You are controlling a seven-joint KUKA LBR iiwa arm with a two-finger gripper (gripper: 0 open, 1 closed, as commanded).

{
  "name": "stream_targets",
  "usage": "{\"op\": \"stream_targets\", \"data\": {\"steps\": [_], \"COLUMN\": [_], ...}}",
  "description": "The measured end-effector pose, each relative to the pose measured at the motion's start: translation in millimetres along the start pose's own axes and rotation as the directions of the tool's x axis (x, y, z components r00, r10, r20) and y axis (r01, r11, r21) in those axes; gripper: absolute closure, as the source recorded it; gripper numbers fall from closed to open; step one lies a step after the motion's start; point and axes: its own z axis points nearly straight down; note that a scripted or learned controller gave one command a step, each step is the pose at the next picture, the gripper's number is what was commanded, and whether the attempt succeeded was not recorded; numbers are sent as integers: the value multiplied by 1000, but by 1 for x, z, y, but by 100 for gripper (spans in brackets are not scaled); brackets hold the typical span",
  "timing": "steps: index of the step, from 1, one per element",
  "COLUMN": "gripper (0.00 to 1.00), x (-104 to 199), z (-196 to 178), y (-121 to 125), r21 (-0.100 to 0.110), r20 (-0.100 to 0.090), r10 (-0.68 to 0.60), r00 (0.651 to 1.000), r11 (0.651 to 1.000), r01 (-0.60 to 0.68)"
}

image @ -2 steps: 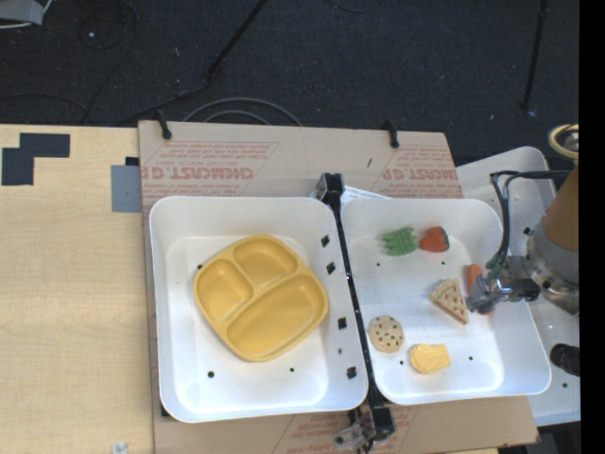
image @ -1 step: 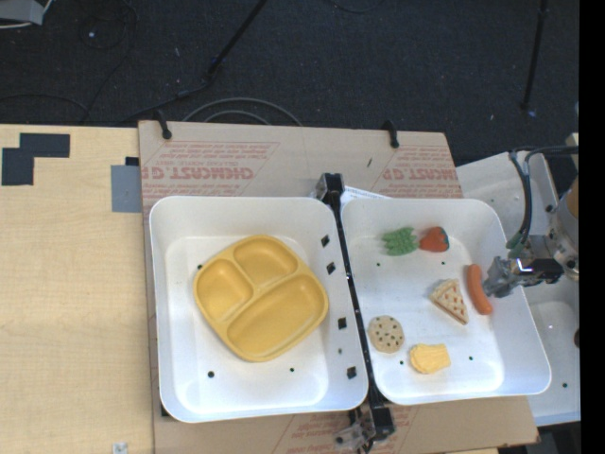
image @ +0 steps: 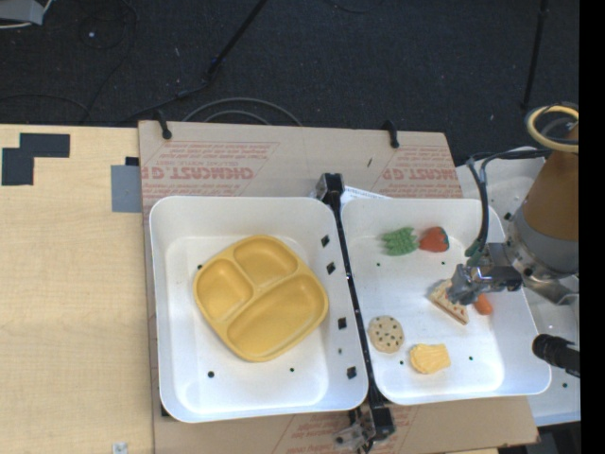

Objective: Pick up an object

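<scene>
- We reach in from the right, orange-banded wrist low over the right bin [image: 492, 376]; the gripper [image: 462, 287] sits down at the bin floor, right at a tan wedge-shaped piece [image: 450, 304], which looks like a toy slice of pizza or sandwich
- The wedge lies at the fingertips, touching or nearly so; we cannot tell whether the jaws are spread or closed, nor whether anything is between them, since the dark metal blurs together at this slant
- A small orange-red bit [image: 484, 304] lies just beside the gripper on its right; whether it is a separate toy we cannot say
- The other candidates stand well apart, which leaves room for a descent: a green piece [image: 400, 241] touching a red one [image: 434, 239] near the far wall; a cookie [image: 386, 333] and a yellow lump [image: 429, 357] near the front
- The left bin [image: 180, 386] holds a yellow divided plate [image: 261, 296], flat and wide, a poor target for two fingers; we judge the wedge to be the chosen object, not yet lifted
</scene>
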Motion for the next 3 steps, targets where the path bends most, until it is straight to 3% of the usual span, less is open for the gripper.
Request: {"op": "stream_targets", "data": {"steps": [2, 3], "gripper": [100, 100], "x": [95, 155], "z": [-2, 14], "y": [7, 9], "r21": [0, 3], "r20": [1, 1], "r10": [0, -1], "r00": [1000, 1000], "r11": [1000, 1000], "r01": [0, 1]}}
